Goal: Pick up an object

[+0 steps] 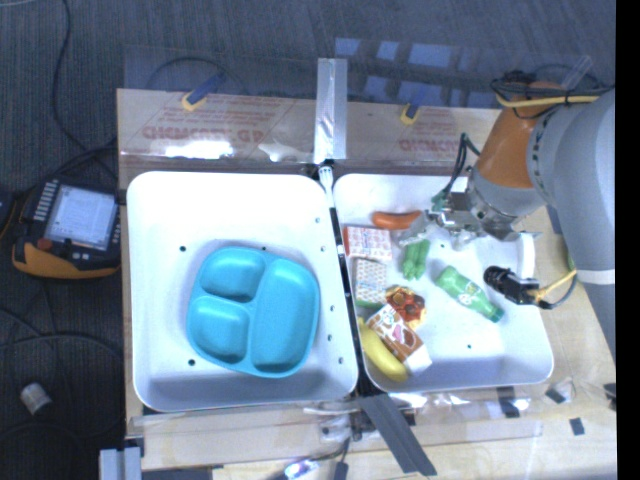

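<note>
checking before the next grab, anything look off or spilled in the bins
Nothing spilled or damaged. The toy food is crowded along the right bin's left side, the banana partly under a small carton. The blue tray sits slightly askew.

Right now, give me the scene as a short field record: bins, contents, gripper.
left bin: blue divided plate
right bin: green bottle, banana, orange carrot-like item, small green item, several small packets along the left wall
gripper: low over the right bin's far side, near the carrot-like item
grasp: cannot tell
</note>
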`<action>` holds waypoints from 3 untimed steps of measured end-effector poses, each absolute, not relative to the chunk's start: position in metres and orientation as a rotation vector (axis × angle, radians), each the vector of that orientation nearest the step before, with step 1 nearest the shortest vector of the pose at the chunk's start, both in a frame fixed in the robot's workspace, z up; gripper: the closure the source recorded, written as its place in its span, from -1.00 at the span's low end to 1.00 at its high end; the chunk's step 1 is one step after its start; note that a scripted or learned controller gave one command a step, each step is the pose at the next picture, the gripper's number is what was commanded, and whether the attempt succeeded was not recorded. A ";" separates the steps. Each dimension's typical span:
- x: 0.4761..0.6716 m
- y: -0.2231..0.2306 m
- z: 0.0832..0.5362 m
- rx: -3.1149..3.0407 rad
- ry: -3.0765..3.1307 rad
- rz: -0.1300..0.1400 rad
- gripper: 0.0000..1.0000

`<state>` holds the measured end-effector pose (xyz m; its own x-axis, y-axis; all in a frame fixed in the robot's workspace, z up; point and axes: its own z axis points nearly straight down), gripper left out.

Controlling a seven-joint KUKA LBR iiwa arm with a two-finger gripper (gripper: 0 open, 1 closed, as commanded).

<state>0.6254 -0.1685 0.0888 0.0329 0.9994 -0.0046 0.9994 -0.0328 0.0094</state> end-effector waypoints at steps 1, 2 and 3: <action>0.625 -0.133 0.089 2.370 2.047 0.004 -1.00; 0.607 -0.169 0.089 2.318 2.106 0.004 -1.00; 0.608 -0.167 0.099 2.317 2.108 0.008 1.00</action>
